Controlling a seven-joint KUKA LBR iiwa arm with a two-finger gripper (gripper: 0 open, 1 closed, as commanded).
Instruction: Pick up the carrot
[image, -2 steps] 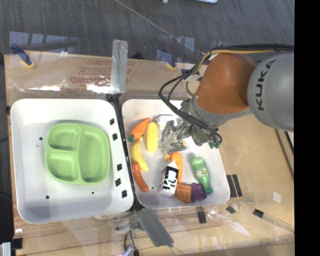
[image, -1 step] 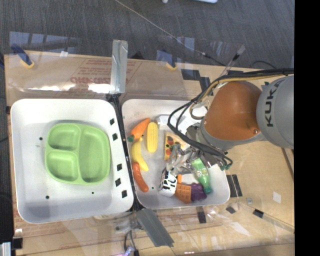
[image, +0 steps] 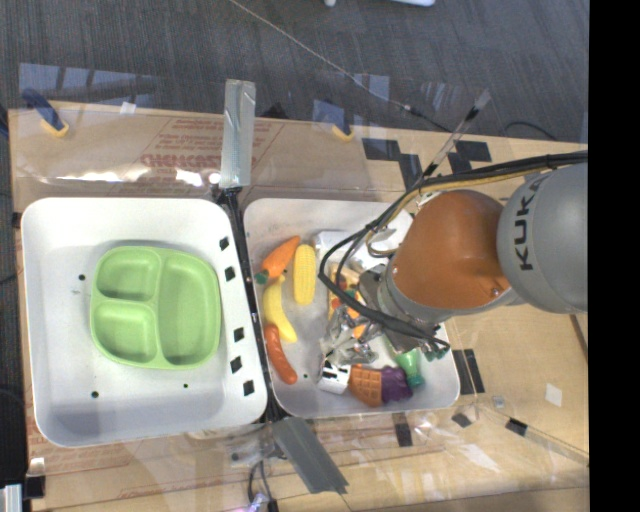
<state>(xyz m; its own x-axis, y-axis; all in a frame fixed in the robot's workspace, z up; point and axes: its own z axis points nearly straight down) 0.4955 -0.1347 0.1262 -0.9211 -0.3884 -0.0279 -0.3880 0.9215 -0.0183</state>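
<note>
The carrot (image: 280, 257) is orange and lies at a slant in the upper left of the right bin (image: 290, 400), beside a yellow corn cob (image: 304, 274). My gripper (image: 345, 338) hangs low in the middle of that bin, under the orange wrist band (image: 447, 250), to the right of and below the carrot. Cables and the wrist hide most of its tips. No carrot shows between them.
The right bin also holds a banana (image: 277, 312), a red-orange sausage-like piece (image: 279, 355), a purple and orange toy (image: 380, 384) and a green piece (image: 411, 364). A green divided plate (image: 157, 306) sits in the left bin (image: 60, 400).
</note>
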